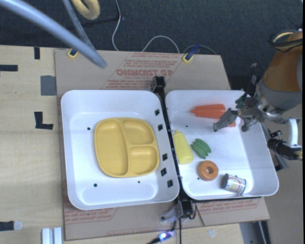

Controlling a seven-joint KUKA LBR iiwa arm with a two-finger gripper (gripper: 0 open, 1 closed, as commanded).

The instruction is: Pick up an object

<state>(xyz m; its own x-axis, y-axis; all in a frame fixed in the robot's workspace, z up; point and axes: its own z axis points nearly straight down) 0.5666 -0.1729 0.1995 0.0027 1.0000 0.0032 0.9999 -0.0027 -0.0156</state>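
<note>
Several objects lie in the right bin: an orange carrot at the back, a yellow piece against the left wall, a green piece, an orange ring and a small can on its side near the front. My gripper hangs over the right side of this bin, just right of and slightly nearer than the carrot's end. It is open, its two dark fingers spread apart with nothing between them.
The left bin holds a yellow divided plate. The two bins meet at a black-clipped seam. The grey arm with its orange band comes in from the right over the bin's edge. Both bins rest on cardboard.
</note>
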